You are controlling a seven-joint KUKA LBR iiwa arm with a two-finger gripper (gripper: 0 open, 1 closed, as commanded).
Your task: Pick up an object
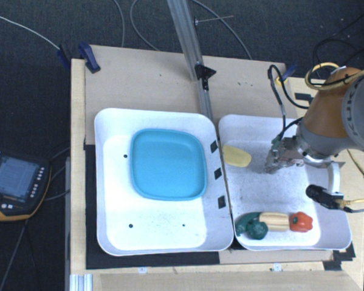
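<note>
The pick looks not yet made: the gripper (277,160) hangs low in the right bin (252,194), finger state impossible to tell, with the yellow object (237,156) lying loose just beside its fingertips and the green, tan and red pieces (274,223) well apart, near the bin's front wall.

Bright, even light; soft shadows; sharp.

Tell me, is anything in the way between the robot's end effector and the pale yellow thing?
Nothing visible is. The end effector hangs in the right white bin, and bare bin floor lies between it and the pale yellow rounded object to its left in the camera view.
</note>
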